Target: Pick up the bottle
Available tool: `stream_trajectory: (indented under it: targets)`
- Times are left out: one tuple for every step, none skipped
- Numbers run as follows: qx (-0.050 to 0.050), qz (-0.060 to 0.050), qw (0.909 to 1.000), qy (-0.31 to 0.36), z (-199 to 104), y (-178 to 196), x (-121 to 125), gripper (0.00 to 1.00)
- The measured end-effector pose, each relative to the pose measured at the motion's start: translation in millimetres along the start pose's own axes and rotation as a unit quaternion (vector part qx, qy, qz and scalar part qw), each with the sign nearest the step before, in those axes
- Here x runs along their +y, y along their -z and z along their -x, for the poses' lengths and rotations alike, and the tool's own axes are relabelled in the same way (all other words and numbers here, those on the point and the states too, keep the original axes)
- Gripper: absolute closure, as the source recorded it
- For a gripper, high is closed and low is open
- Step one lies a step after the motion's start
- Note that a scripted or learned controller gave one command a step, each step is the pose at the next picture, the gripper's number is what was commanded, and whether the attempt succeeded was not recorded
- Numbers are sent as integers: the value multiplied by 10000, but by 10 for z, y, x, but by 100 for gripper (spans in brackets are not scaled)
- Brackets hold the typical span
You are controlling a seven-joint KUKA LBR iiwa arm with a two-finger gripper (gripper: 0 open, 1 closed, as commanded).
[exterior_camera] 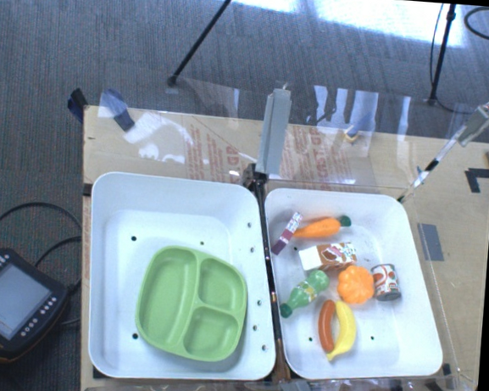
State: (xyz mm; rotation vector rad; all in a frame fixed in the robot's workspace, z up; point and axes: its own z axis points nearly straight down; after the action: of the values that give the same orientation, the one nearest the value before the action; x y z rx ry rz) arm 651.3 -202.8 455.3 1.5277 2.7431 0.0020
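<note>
A small green bottle (304,293) lies on its side in the right bin (406,345), near that bin's left wall, with its dark cap pointing to the lower left. It touches the orange fruit (356,284) side of the pile and lies just left of a red sausage (326,323). A second, slimmer bottle (287,232) with a red and purple label lies against the divider at the bin's upper left, next to a carrot (320,228).
Packed around the bottle in the right bin are a white and brown carton (333,256), a small can (385,281) and a banana (345,329). The left bin (124,214) holds a green divided plate (192,303). A grey post (272,137) stands behind the bins.
</note>
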Motion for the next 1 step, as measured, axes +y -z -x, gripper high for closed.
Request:
stream_trajectory:
  targets:
    - [-3, 5, 10000, 36, -7, 93, 29, 100]
